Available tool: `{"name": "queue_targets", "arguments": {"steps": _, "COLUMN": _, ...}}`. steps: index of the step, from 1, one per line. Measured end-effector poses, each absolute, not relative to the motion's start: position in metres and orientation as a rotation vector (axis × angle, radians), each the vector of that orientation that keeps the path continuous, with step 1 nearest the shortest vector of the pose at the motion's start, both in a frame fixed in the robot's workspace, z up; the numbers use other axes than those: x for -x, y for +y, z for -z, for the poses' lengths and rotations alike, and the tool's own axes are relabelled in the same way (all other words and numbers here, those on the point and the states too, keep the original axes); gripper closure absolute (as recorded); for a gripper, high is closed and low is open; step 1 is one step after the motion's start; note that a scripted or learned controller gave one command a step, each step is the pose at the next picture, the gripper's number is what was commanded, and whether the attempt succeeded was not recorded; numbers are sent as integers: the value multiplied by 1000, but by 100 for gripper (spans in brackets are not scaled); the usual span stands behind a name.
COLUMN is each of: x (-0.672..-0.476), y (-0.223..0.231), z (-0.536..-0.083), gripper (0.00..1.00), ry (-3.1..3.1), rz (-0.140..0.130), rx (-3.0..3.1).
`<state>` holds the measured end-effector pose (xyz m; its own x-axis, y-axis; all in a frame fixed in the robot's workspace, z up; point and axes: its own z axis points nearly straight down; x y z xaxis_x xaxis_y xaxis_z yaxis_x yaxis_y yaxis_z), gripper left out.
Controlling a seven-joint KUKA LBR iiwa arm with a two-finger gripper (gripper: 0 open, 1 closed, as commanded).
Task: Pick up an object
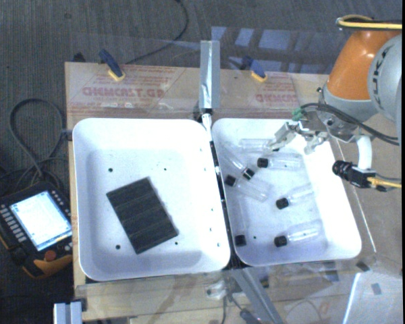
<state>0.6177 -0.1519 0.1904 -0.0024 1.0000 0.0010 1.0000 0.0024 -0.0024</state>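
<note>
While the grey arm with its rounded orange band reaches in from the right, the hand (299, 135) hangs over the far part of the right bin (337, 245), with its two thin metal fingers spread wide and nothing between them. Both bins are shallow, white and smooth, with rounded corners, and they stand side by side on the brownish worktop (142, 86). Several small clear vials with black caps lie flat in the right bin: one (298, 235) near the front, one (291, 198) in the middle, one (278, 160) just below the hand, and others near the left wall. They look like transparent plastic tubes and are hard to see against the white. In the left bin (88, 248) a dark rectangular ribbed mat (142, 214) lies flat, turned at an angle. A handheld control pad (32, 227) with a bright screen rests left of the worktop.
</note>
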Motion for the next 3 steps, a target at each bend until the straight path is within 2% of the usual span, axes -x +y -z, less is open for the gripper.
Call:
{"name": "queue_targets", "arguments": {"steps": 1, "x": -617, "y": -158, "z": -120, "gripper": 0, "ry": -2366, "rz": 27, "rx": 2113}}
{"name": "queue_targets", "arguments": {"steps": 2, "x": -642, "y": -118, "z": -89, "gripper": 0, "ry": -2446, "rz": 3, "rx": 1987}}
{"name": "queue_targets", "arguments": {"steps": 3, "x": -643, "y": -118, "z": -100, "gripper": 100, "ry": -2448, "rz": 7, "rx": 1989}}
